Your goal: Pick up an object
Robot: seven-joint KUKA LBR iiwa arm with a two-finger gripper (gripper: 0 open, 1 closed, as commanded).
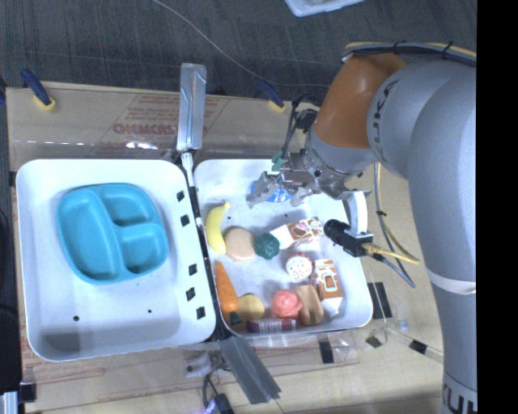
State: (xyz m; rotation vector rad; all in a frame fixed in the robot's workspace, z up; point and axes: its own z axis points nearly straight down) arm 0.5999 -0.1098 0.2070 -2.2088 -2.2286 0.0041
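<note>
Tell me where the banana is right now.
The banana lies in the right bin, by its left wall, just left of the beige bun and above the carrot.

The claw [271, 187] is blurred, its grip unreadable; the arm [421, 162] is cut off at right.

This looks like a robot lab: a big grey arm [429, 162] works over two white bins [48, 323] clamped on a cardboard-covered bench [121, 113] with loose cables [186, 24].

Grey arm [421, 121] bent, claw [271, 190] low
</note>
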